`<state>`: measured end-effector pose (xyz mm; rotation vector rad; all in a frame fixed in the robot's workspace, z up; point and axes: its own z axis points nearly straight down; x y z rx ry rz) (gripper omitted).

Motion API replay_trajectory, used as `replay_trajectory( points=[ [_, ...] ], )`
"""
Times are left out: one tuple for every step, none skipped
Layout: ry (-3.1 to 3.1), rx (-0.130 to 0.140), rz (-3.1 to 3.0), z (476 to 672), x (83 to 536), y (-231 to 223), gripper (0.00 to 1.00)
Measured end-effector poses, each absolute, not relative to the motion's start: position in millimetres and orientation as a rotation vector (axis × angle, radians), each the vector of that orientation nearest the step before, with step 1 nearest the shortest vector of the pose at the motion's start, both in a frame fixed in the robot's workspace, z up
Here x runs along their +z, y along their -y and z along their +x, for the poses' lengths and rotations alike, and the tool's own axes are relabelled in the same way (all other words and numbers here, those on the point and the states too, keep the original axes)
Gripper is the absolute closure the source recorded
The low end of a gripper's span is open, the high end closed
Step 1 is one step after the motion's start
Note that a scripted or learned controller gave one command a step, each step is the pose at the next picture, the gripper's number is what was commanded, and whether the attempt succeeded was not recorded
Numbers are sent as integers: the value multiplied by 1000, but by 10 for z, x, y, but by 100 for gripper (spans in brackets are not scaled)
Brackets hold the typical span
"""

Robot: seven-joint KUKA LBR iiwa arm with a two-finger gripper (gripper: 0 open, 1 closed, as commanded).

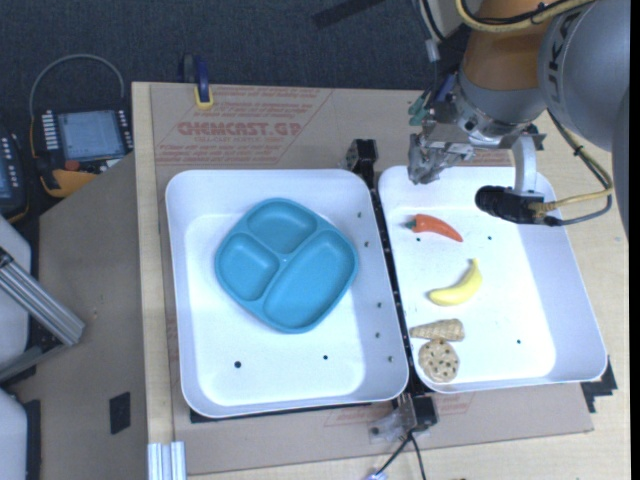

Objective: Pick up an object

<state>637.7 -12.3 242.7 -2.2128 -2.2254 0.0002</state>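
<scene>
We see a blue plate in the left bin. The right bin holds a pepper, banana, cone and cookie. The gripper hangs over its far corner; we cannot tell its state.

Arm cut off by top and right edges.

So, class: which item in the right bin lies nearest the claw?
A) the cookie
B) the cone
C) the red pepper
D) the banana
C: the red pepper lies just below the claw at the bin's far end, while the banana, cone and cookie lie further toward the near edge.
</scene>
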Motion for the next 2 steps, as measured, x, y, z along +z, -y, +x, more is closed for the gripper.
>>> replay_trajectory(
  points=[
    [2227, -2, -2216, 6389, 2454, -368, 100],
    [2229, -5, -2215, 6575, 2389, -918, 100]
  ],
)
